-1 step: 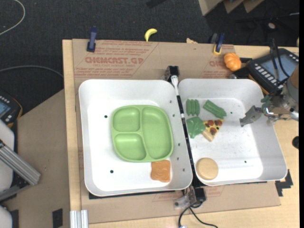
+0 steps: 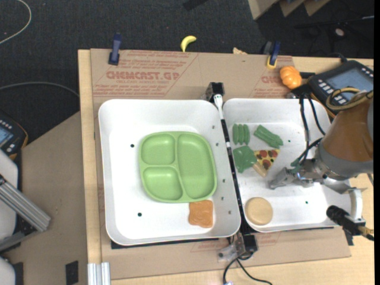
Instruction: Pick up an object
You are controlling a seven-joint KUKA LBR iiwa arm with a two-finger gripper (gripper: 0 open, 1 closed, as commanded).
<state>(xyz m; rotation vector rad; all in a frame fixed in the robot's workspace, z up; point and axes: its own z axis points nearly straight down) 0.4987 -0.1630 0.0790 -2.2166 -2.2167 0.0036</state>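
Two bins lie under me. Nearest, a round tan cookie sits in the right bin; my gripper hovers above it beside the pizza slice, fingers slightly parted, holding nothing. Farther: green pieces.

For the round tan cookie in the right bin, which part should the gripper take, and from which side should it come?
The round tan cookie lies flat near the front wall of the right bin, apart from the other toys. Probably best to come straight down from above and close the gripper across its full width, on two opposite edges. Being round, any pair of edges should do; a sideways approach would meet the bin wall.
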